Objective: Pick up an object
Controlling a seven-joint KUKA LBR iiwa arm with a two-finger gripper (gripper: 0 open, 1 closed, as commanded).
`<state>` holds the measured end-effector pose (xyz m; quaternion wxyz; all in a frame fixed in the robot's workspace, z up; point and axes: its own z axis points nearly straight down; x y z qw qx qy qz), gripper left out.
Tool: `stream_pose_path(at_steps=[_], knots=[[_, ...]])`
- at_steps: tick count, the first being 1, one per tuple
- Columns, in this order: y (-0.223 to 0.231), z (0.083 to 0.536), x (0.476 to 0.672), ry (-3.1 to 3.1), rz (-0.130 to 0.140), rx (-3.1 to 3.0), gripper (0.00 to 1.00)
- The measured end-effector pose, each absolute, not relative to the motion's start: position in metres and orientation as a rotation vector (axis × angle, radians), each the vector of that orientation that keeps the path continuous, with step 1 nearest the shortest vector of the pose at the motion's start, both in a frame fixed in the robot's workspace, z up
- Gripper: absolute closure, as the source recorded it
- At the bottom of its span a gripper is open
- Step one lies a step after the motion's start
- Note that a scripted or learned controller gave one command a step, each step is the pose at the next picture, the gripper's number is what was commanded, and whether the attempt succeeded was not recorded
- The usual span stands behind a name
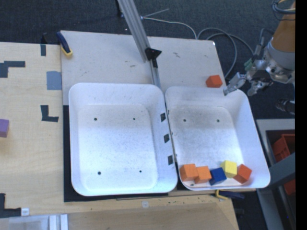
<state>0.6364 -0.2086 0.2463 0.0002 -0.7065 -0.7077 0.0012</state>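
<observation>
gripper above right bin rim, near small orange cube.

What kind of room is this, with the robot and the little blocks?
Probably a robot lab: a robot arm with a pincer, two white bins on a workbench, and toy blocks for grabbing practice.

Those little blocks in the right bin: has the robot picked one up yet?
Not yet. The five blocks sit along the right bin's near edge, untouched. The gripper is up at the bin's far corner, nothing visibly in it. An orange block lies outside. Reaching, grasping and lifting remain.
</observation>
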Motion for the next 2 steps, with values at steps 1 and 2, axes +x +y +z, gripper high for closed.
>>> stream_pose_path(at_steps=[1,2], knots=[[-0.209,0.144,0.535,-2.21,0.012,-2.215,0.0],[-0.209,0.089,0.524,-2.219,0.004,-2.219,0.0]])
